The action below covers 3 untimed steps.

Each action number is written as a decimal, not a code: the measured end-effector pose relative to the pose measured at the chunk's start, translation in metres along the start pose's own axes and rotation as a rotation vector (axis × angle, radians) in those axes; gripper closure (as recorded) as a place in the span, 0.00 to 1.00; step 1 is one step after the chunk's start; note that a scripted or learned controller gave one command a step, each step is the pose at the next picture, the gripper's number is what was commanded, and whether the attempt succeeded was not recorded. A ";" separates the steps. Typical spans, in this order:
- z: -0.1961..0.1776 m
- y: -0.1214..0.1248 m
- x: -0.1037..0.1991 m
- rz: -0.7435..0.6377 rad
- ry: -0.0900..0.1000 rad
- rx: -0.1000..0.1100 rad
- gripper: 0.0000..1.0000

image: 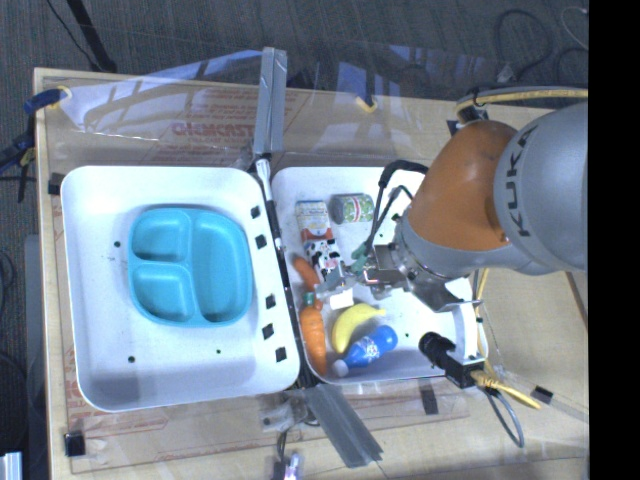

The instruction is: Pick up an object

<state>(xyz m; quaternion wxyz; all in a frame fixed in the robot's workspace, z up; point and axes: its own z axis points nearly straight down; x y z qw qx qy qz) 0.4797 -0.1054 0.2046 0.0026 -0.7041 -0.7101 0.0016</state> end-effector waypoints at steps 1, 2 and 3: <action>0.113 0.005 -0.029 -0.176 0.000 -0.002 0.00; 0.104 0.006 -0.029 -0.183 0.000 -0.001 1.00; 0.000 -0.002 0.019 0.069 -0.001 -0.005 1.00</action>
